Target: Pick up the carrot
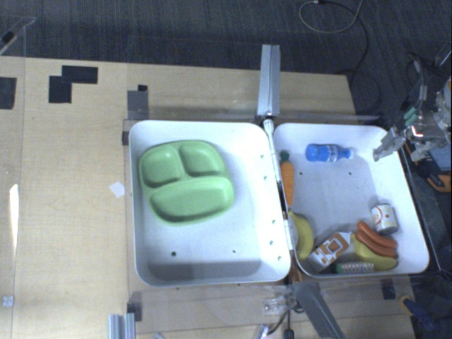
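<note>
I see the carrot (287,180) lying in the right bin (339,189), tight against its left wall next to the divider, green top pointing to the far side. Gripper (393,144) sits at the bin's far right corner, over the rim, well apart from the carrot. Can't tell if it's open or shut, too small and cluttered at that spot.

Other stuff in the right bin: blue bottle (328,152) near the far wall, banana (304,235) just below the carrot, small carton (330,251) beside it, hot dog (376,239) and a small can (384,218) at the near right. Left bin (205,260) holds a green divided plate (186,181).
</note>
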`<state>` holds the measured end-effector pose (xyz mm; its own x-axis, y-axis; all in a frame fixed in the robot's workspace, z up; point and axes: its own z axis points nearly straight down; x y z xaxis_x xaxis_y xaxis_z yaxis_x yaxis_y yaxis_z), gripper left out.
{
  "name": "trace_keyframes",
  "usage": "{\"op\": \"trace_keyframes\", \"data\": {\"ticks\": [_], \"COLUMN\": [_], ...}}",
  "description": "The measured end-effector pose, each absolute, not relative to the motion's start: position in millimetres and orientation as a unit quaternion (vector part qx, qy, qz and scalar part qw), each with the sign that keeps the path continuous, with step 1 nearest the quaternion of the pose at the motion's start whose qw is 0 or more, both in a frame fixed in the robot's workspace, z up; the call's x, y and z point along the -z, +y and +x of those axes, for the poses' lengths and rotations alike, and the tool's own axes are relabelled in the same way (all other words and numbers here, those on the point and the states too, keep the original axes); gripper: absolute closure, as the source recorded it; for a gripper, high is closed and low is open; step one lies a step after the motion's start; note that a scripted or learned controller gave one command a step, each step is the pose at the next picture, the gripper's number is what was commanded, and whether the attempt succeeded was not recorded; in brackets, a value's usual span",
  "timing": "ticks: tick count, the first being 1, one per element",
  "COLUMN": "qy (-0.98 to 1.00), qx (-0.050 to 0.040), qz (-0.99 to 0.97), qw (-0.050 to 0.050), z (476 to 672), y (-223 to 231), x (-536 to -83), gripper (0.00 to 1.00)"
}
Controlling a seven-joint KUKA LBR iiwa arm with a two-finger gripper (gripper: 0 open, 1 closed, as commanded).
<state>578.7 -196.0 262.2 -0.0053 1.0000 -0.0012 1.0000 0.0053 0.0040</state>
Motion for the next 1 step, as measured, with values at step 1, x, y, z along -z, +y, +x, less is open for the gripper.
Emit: {"op": "trace_keyframes", "data": {"ticks": [1], "qy": [0.624], "qx": [-0.0009], "qz": [0.782], "qw": [0.000], "z": [620.0], "y": [-119.3], "x": [-163.6], "gripper": [0.00]}}
